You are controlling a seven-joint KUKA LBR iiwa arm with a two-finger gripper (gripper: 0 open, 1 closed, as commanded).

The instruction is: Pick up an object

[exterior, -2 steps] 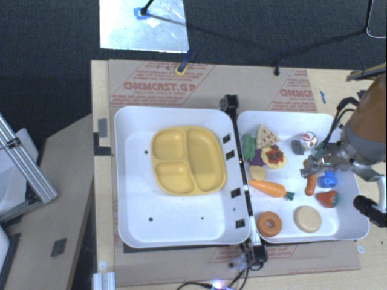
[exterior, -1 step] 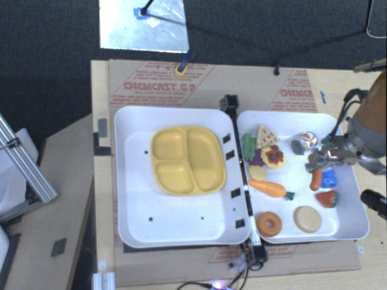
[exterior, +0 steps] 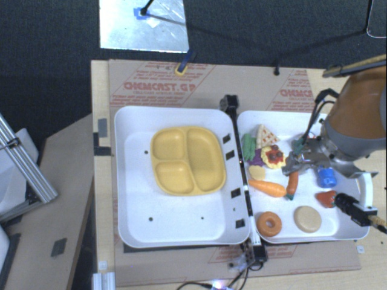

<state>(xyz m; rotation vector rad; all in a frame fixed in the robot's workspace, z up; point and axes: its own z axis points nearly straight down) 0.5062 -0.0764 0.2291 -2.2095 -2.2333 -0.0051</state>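
Right of centre in the frame, the gripper (exterior: 297, 165) hangs low over the right bin (exterior: 284, 121), at the end of the grey arm (exterior: 357, 116) with its orange band, which comes in from the right edge. Its dark fingers sit just above a small carrot (exterior: 292, 185) that stands nearly upright in the frame; whether they touch it, or how far apart they are, I cannot tell, and nothing is clearly seen between them.

Around the gripper the right bin holds a scatter of toy food. To its left lie a pizza slice (exterior: 266, 136), a green pepper (exterior: 248, 145), a purple piece (exterior: 258, 157) and a red-and-yellow piece (exterior: 273, 157), crowded together near the bin's left wall. Below them a pale yellow piece (exterior: 257, 172) touches a larger carrot (exterior: 268, 188) that lies slanted across the bin floor. Along the lower edge sit a doughnut (exterior: 269, 223) and a tan bun (exterior: 308, 219), a little apart. A blue block (exterior: 326, 177) rests just right of the small carrot, with a red piece (exterior: 326, 198) below it.

Left of the divider, the left bin (exterior: 130, 186) carries a yellow tray (exterior: 186, 160) with three compartments, lying flat near its middle. At the upper left of the frame a shiny sheet (exterior: 143, 17) lies on the dark floor.
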